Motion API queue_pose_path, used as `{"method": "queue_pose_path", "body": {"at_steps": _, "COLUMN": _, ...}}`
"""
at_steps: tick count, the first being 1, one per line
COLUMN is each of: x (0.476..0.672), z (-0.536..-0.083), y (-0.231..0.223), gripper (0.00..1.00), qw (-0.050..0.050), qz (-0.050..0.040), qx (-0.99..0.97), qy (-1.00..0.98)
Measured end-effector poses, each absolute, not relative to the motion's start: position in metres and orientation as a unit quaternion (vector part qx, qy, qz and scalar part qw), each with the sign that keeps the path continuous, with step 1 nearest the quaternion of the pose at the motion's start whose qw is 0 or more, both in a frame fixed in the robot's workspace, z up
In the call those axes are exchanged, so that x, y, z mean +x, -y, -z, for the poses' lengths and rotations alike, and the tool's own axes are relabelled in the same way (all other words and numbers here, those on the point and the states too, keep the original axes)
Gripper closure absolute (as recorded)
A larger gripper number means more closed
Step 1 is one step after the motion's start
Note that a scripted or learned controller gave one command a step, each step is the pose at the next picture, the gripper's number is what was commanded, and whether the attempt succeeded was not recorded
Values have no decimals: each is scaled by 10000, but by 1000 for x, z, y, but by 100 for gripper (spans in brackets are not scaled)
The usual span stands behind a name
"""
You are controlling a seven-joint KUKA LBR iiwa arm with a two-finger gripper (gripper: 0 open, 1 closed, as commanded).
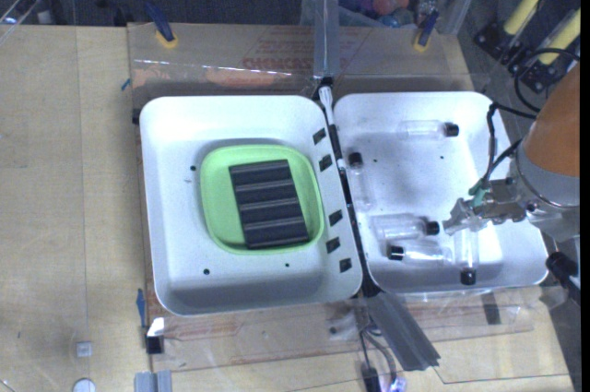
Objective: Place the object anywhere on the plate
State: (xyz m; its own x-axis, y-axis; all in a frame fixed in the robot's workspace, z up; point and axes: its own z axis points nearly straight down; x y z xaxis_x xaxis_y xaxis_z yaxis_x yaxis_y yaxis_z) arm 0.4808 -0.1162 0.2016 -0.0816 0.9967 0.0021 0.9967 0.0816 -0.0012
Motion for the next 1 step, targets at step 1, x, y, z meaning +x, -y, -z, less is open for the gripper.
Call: {"method": "queue_pose_path", "body": {"at_steps": 1, "x": 481, "z": -202, "y": 116, "gripper": 0, "qw": 11, "qz": 3, "qx": -6776, "qy": 7355}}
